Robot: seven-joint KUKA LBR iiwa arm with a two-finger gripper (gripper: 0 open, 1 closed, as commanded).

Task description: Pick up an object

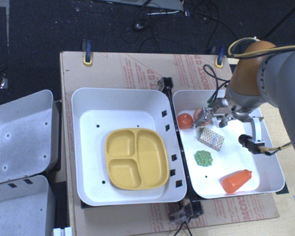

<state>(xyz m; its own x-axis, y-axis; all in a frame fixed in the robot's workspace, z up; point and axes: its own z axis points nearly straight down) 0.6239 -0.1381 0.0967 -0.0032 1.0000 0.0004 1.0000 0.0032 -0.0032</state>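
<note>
1. White bins sit side by side on the bench (118,63): I see the left bin (88,112) and the right bin (270,173), touching along a black divider (176,132).
2. Left bin holds a yellow tray (136,159) with three compartments, lying flat near the bin's centre.
3. Right bin holds four items. The tomato (185,121) lies at 10 o'clock of that bin, just beside the divider. The box (211,139), patterned and tilted, lies near the centre. The green ball (203,158) lies at 7 o'clock of the box, just beside it. The orange bottle (236,180) lies on its side at 5 o'clock of the bin, near the front wall.
4. The arm (270,77) enters from 3 o'clock, with its orange band above the wrist.
5. The gripper (209,117) hangs over the right bin's 11 o'clock area, between the tomato and the box, at 12 o'clock of the box.
6. Finger state: I cannot tell from this view. I see no item between them.
</note>
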